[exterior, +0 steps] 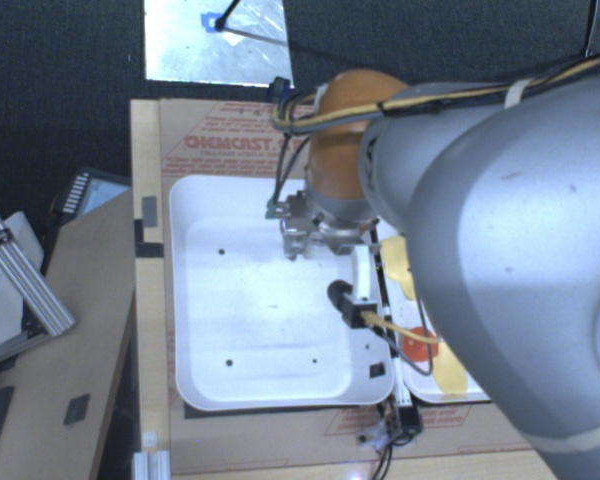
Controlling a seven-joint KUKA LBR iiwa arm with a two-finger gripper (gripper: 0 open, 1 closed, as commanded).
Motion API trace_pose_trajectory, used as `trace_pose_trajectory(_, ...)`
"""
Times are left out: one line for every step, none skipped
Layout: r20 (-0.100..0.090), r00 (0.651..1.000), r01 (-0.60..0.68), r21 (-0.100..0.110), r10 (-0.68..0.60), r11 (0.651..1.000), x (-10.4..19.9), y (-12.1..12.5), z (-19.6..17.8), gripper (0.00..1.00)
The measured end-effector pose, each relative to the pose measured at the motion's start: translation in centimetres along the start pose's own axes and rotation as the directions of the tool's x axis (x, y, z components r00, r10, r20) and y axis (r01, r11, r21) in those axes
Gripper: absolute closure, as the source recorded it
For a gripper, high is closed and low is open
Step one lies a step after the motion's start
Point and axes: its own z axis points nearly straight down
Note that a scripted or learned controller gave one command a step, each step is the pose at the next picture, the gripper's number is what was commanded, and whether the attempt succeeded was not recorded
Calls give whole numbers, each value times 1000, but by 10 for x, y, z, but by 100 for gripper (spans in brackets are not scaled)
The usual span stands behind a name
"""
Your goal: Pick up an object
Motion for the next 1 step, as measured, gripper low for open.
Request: trace_pose_trajectory(-1,1000,-2,-9,2,1000,27,36,-65,100)
